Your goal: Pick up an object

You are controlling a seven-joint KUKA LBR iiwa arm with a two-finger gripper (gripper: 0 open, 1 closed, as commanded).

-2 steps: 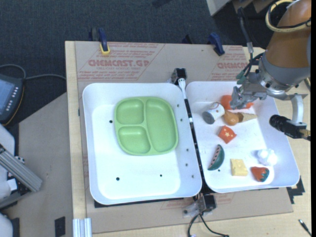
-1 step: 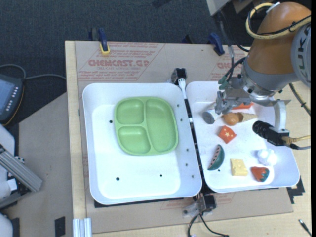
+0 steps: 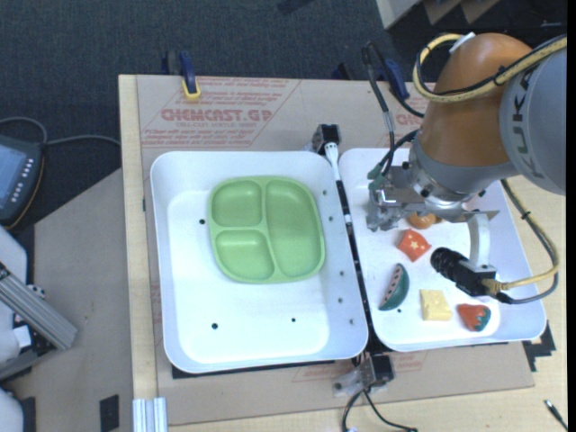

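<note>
The pincer (image 3: 391, 207) hangs low over the right bin (image 3: 423, 333), near that bin's inner wall, with the grey and orange bulk of the arm above it. Whether it is apart or together cannot be told from this angle, and nothing can be seen clamped in it. The things to pick all lie in the same bin. A small orange piece (image 3: 421, 216) sits just beside the pincer on the arm's side, partly under the wrist. A red piece (image 3: 414, 244) lies just past it, a little nearer the camera. Further toward the camera lie three more: a watermelon slice (image 3: 394, 288) almost straight below the pincer in the view, a pale yellow block (image 3: 436, 305) near it, and a red piece with a green end (image 3: 474, 317) beyond the block. On the pincer's other side, across the wall between the bins, the left bin (image 3: 171, 268) holds a green divided plate (image 3: 267, 229), well apart from the pincer.
</note>
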